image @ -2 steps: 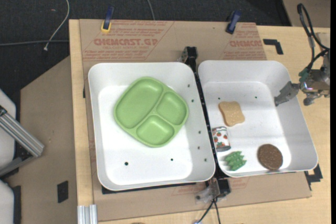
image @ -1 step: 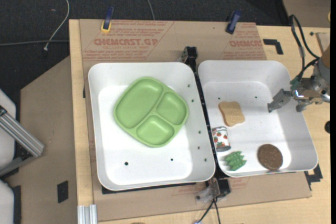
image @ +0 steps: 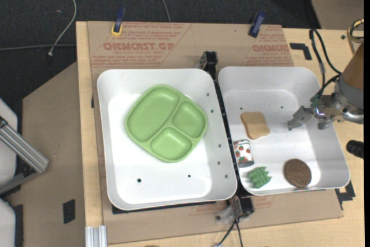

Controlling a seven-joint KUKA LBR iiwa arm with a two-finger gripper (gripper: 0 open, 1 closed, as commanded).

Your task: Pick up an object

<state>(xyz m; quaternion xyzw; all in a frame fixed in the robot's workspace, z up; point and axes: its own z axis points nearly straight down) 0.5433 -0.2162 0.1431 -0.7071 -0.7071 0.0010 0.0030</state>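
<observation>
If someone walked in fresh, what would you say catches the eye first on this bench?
The light green divided plate stands out, lying alone in the left bin. In the right bin sit a tan slice of bread, a brown cookie, a small can and a green vegetable toy, with the gripper hovering over that bin's right part.

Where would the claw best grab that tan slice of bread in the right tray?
Probably across the two longer sides of the bread slice, coming straight down from above. It lies flat on the right bin floor, apart from the other items and the walls, so fingers have room on each side. The gripper sits just to its right.
</observation>
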